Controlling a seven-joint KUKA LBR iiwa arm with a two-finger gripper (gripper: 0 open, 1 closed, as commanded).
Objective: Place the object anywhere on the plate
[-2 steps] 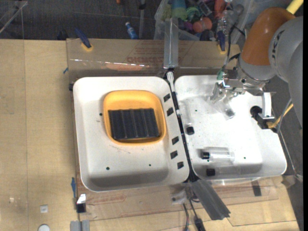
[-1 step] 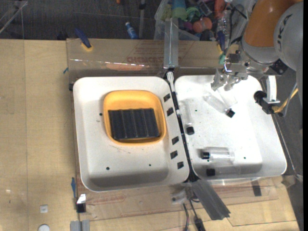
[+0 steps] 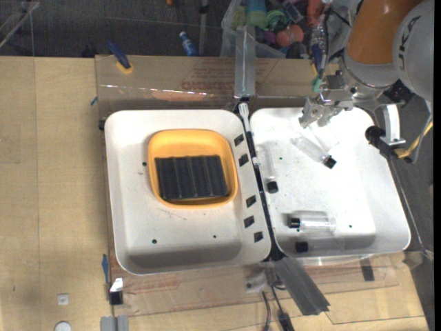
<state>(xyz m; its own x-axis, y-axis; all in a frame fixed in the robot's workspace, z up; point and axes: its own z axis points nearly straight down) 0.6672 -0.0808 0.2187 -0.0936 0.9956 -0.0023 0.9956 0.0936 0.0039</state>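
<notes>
No legible writing. Jaws (image 3: 318, 113) hover over the right bin (image 3: 365, 205); grip state perhaps indiscernible. Orange plate (image 3: 191, 142) left.

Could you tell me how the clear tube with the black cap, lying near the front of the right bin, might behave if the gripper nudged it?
The clear tube looks round and lies on its side, so it would probably roll. Being see-through, it seems light and may skid across the right bin.
</notes>
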